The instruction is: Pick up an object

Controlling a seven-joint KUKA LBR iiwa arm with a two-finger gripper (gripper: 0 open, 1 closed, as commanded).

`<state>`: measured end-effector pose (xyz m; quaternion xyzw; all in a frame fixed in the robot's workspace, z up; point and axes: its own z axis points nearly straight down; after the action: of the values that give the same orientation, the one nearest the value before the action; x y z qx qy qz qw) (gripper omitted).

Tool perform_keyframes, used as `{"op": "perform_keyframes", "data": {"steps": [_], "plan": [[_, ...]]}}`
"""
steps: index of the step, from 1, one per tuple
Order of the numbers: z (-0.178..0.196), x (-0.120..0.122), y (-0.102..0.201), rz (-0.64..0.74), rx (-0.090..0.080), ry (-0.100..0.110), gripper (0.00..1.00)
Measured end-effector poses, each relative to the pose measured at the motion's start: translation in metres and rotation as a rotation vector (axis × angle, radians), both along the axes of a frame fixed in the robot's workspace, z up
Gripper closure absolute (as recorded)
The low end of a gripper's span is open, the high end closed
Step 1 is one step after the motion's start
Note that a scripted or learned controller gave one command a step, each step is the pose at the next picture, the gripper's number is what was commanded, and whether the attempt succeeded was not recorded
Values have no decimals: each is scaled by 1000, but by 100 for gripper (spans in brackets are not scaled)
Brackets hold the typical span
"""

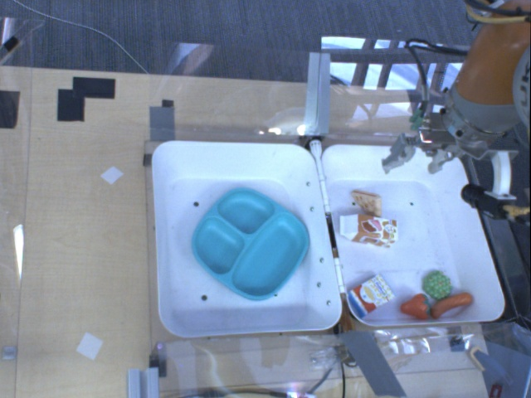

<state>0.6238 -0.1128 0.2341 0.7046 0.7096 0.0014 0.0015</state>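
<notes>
Just below the spread jaws [417,157] lies a carton [374,230].

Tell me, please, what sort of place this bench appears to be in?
Probably a robotics lab's grasping test bench: two shallow white bins side by side, a grey and orange robot arm with its two-finger gripper above the right bin, and toy food plus a blue divided plate.

The grey arm with its orange band [498,56] is cut off by the right edge. Print on the small orange-and-white carton [372,293] is too small to read, and the brown-and-white crumpled packet [373,229] is too blurred to identify.
</notes>
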Motion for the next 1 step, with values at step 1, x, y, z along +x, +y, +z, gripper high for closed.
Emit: {"op": "perform_keyframes", "data": {"steps": [1], "plan": [[-134, 14, 18, 51, 0, -1, 0]]}}
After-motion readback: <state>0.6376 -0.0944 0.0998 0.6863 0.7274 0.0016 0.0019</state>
